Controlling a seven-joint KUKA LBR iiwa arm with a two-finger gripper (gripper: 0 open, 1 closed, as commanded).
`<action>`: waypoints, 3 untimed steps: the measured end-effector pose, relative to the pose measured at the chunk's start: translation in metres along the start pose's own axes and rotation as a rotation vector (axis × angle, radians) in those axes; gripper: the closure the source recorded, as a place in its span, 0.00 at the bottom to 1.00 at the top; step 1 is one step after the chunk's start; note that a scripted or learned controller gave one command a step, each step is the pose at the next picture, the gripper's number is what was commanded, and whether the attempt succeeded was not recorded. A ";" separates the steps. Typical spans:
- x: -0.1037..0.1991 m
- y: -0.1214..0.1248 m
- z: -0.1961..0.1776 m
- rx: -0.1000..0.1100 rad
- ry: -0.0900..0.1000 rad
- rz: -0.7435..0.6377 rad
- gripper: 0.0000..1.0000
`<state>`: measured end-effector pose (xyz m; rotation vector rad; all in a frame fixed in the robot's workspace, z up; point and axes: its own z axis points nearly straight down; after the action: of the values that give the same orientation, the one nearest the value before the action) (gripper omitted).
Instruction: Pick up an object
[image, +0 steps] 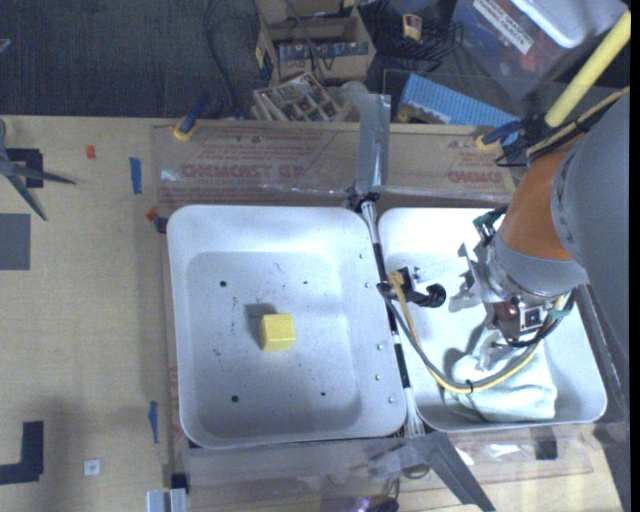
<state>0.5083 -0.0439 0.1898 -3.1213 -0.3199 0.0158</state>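
Observation:
A small yellow cube (278, 331) lies on the floor of the left bin (200, 250), a little left of its middle. In the right bin (430, 232) a crumpled white cloth-like object (518, 398) rests against the near wall. My gripper (488, 352) hangs low in the right bin, just above the left part of that white object. The grey wrist with its orange band (530, 210) stands above it and hides part of the bin floor. I see nothing held.
A yellow cable (430, 368) loops from the divider between the bins down to the white object. A black fitting (428, 293) sits near the divider. Cardboard flaps and clutter lie beyond the bins' far edge.

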 end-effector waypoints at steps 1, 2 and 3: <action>0.001 -0.068 0.048 -0.020 0.011 -0.069 0.00; 0.002 -0.070 0.041 -0.016 0.010 -0.071 1.00; 0.068 -0.120 -0.060 -0.007 0.008 0.008 1.00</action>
<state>0.5513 0.0874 0.2501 -3.1282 -0.3084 0.0015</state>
